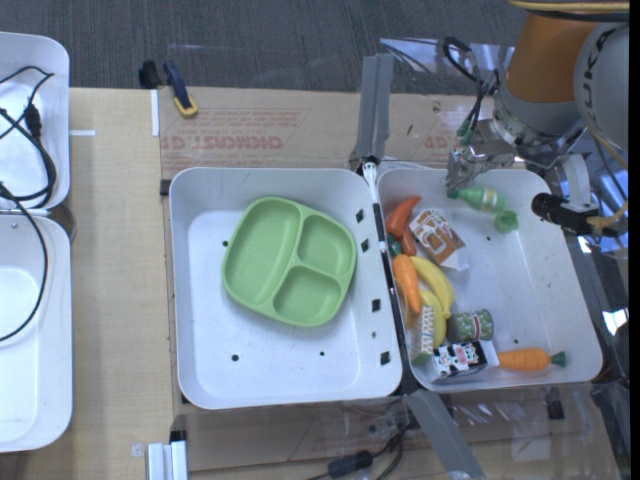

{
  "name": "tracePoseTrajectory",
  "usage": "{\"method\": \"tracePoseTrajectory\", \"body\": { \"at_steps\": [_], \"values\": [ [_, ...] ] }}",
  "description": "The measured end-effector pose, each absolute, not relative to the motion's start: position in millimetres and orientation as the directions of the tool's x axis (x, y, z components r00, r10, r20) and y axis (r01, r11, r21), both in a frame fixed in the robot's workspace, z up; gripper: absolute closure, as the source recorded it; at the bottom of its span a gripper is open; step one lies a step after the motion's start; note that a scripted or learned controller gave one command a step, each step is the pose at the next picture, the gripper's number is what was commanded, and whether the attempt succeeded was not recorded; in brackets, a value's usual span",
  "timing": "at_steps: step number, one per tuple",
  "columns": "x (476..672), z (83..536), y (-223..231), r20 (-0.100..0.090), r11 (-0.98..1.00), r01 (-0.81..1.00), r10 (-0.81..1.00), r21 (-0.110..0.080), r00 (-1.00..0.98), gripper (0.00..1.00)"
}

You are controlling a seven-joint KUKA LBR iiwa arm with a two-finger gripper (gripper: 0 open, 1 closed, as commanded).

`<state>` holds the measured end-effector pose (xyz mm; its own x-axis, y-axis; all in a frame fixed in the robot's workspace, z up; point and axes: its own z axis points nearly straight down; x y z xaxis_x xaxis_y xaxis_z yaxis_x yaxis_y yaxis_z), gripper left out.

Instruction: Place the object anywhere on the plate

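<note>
Plate waits in the left bin; the pincer hangs over a small green bottle at the back of the right bin.

The green three-part plate (290, 261) lies in the left bin (200, 368), well apart from the toys. In the right bin (560, 298), carrots, a banana (436, 286), a can and a carton crowd the left wall. The pincer (466, 168) is just above the green bottle (478, 198), touching or nearly so; I cannot tell whether it is spread or pinching. The risk, as I judge it: the rounded bottle lies tilted near the back wall, so it could roll aside or slip out mid-carry over the divider.
</note>
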<state>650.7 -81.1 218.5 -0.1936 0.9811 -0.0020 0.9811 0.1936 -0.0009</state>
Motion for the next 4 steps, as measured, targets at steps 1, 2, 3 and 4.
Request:
{"method": "tracePoseTrajectory", "body": {
  "at_steps": [1,2,3,4],
  "values": [
    [659.2,280,-53,-0.002,0.187,0.982,0.982,-0.001,-0.187,1.00],
    [658.6,218,27,-0.001,0.281,0.960,0.960,-0.003,-0.281,1.00],
    [648.4,202,71,0.000,0.597,0.802,0.802,-0.001,-0.597,1.00],
    [645.0,165,117,0.000,0.869,0.496,0.496,0.000,-0.869,1.00]
  ]
}}
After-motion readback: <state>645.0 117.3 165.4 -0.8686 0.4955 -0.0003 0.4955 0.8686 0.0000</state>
